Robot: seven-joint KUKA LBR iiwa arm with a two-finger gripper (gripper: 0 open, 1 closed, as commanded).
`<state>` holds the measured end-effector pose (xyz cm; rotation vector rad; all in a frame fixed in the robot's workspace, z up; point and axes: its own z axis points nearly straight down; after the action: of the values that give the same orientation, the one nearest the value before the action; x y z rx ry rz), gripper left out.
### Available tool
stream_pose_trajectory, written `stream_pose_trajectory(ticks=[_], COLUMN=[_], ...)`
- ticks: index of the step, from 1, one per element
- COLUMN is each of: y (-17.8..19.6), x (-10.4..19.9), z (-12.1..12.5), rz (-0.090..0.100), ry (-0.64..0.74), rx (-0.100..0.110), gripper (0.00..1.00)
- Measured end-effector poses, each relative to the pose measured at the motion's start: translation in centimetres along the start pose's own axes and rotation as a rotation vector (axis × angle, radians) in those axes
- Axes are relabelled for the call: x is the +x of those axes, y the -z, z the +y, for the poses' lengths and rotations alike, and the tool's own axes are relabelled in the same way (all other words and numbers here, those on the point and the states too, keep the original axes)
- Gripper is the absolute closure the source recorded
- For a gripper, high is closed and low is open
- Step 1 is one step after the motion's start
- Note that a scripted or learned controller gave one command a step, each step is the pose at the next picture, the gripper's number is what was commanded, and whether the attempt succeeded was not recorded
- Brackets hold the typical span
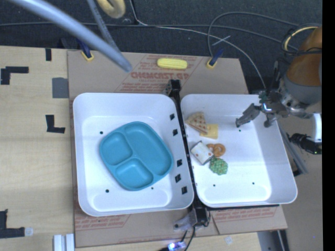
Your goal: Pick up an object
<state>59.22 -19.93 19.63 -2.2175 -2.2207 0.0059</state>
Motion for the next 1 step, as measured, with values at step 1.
stream_pose_trajectory(ticks=[1], y=[-5.39], x=[-0.37], z=[-1.02], rz=[0.000], ry=[-0.001], rx=[0.001], gripper=[0.00])
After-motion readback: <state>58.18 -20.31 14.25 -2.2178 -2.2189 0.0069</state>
